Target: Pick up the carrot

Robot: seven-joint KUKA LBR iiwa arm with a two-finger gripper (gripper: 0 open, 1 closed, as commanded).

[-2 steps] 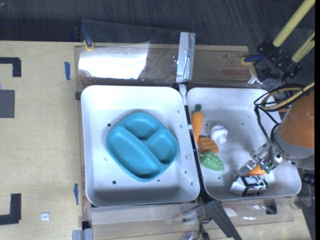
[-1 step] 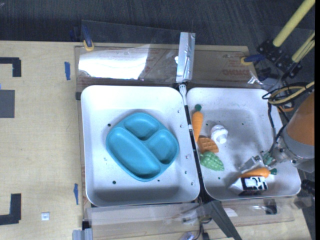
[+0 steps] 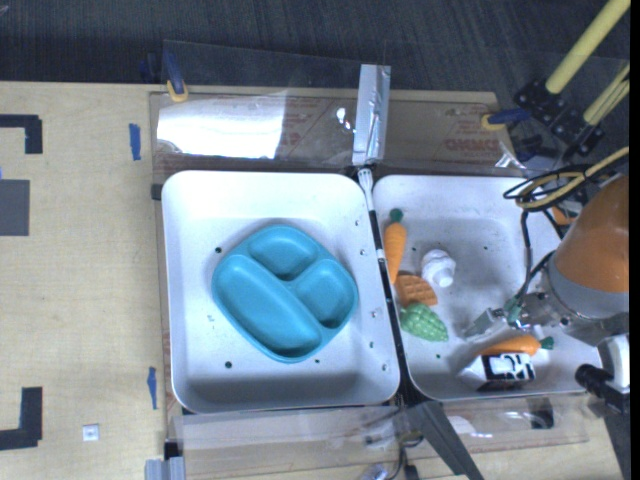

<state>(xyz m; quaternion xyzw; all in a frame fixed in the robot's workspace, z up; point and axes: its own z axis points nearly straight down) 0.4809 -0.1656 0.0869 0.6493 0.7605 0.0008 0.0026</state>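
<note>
An orange carrot (image 3: 395, 249) with a green top lies along the left wall of the right bin (image 3: 470, 200), pointing toward the front. A second, smaller carrot-like orange piece (image 3: 511, 345) with a green end lies near the bin's front right, just above a black and white object (image 3: 509, 367). My gripper (image 3: 497, 318) hangs over the right part of this bin, just above the smaller orange piece and well to the right of the long carrot. The grey arm with its orange band (image 3: 600, 253) hides the bin's right side.
Between the long carrot and the gripper lie a white object (image 3: 438, 267), an orange lumpy piece (image 3: 416, 290) and a green bumpy piece (image 3: 424, 322). The left bin (image 3: 200, 368) holds a blue divided plate (image 3: 285, 290). Cables and yellow rods stand at the upper right.
</note>
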